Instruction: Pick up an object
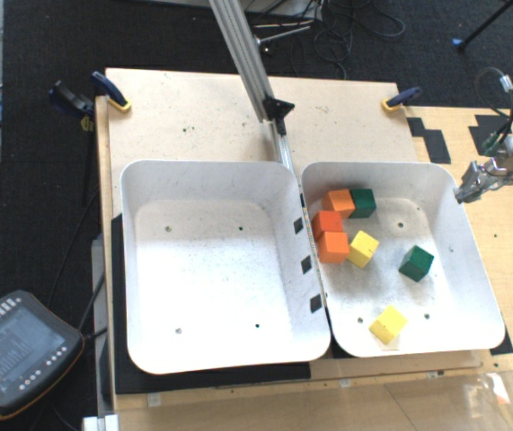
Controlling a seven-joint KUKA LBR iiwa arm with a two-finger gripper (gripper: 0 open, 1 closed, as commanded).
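- Your likeliest target is the lone green block in the right bin: it lies down and to the left of the jaws, nearer them than any other piece, and sits turned on a diagonal with no clear long axis.
- It stands apart from everything else, with bare bin floor on all sides, so you have room to descend around it.
- Further left from the jaws, four blocks crowd together near the bin's inner wall: two orange blocks stacked in line, a third orange block touching a second green block, and a yellow block just beside the lower orange one. I judge these harder to take cleanly.
- Another yellow block sits alone near the front rim, furthest below the jaws, also with open floor around it.
- The jaws hang at the right bin's upper right corner, over or just outside the rim; nothing is between them, and I cannot tell whether they are spread or closed.
- Mind that rim as you come in: the move needs travel leftward and down into the bin.
- The left bin lies well beyond, across the centre divide on the counter.
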